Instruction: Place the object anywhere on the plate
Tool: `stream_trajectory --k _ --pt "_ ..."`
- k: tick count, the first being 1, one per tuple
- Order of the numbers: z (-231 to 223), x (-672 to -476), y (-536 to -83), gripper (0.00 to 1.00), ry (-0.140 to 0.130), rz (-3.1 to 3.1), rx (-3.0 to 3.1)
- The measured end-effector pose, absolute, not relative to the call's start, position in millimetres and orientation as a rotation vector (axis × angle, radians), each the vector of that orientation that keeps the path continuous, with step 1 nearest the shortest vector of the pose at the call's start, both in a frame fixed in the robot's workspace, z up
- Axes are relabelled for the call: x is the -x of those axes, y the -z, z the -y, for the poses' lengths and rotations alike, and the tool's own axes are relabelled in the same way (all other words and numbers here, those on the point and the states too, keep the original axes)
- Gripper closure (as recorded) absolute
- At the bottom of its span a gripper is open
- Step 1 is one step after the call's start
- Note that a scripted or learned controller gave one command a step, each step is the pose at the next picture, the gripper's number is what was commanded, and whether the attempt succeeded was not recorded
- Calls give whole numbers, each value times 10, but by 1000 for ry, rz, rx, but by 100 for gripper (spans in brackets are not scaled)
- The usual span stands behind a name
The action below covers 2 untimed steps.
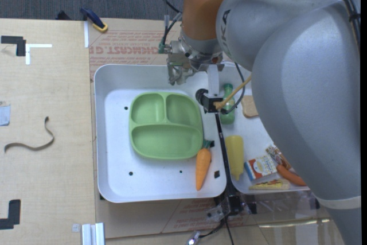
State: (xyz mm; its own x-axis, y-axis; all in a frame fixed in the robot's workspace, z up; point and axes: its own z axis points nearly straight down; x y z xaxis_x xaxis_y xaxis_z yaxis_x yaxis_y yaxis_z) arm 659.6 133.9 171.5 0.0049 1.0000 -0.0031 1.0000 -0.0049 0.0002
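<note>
A light green divided plate [166,126] lies in the left white bin [114,175]. An orange toy carrot [202,166] with a green top rests on the bin floor at the plate's lower right corner, its top touching the rim. My gripper [177,75] hangs over the bin's far edge, just beyond the plate's upper right corner and well away from the carrot. Nothing shows in the gripper.
The right bin [259,133] holds a green object [227,112], a yellow piece [234,149], a tan slice [249,107], a small carton [262,168] and a second orange piece [290,176]. The big grey arm covers most of that bin. A dark cord [31,143] lies on the bench at left.
</note>
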Motion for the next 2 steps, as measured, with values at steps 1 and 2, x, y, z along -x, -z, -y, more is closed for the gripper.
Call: stream_trajectory --k 1,2 --pt "-1323 -6600 -1801 100 7 -2213 -2225" --pt "-1371 -6584 -1425 100 8 -2202 -2242"
